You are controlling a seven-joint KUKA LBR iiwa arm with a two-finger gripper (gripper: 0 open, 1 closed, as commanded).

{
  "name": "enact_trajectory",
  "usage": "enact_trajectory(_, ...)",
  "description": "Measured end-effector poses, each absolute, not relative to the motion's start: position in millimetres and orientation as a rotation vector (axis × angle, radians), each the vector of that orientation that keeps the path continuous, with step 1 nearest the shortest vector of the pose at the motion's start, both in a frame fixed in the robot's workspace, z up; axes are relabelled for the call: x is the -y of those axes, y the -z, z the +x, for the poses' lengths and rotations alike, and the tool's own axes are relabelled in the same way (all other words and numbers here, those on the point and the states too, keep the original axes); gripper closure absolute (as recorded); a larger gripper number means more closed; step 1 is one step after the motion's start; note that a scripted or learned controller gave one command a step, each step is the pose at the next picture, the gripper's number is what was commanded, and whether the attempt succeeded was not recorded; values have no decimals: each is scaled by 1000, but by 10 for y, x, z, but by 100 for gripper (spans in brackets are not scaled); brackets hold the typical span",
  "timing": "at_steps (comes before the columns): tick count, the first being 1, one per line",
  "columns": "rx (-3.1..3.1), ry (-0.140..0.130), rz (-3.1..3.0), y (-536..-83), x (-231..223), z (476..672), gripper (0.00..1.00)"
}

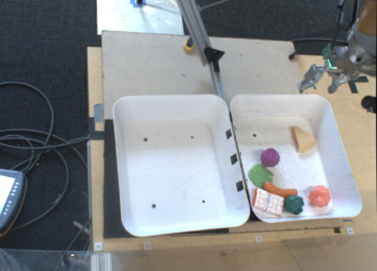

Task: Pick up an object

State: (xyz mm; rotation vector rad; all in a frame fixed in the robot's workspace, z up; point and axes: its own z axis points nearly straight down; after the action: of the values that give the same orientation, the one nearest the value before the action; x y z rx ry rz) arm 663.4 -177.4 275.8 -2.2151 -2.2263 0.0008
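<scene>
Carrying two white bins side by side, the bench (259, 63) spreads pale under the camera, the left bin (177, 164) toward 9 o'clock and the right bin (339, 146) toward 3 o'clock, their inner walls touching. At 2 o'clock the arm (365, 10) hangs above the bench just beyond the right bin's far corner, its jaws (323, 81) spread with nothing between them. Every object lies in the right bin: a tan wedge (304, 139) near the far wall, a purple ball (270, 157) toward the middle, and along the near wall at 5 o'clock a green leaf (260, 175), a red-and-white box (268, 202), an orange carrot (281, 191), an orange-red fruit (319, 196) and a dark green piece (294, 204).
</scene>
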Motion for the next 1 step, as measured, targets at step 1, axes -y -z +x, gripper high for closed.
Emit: enact_trajectory(1, 2231, 1, -2215, -2784, 1773, 6640, 0)
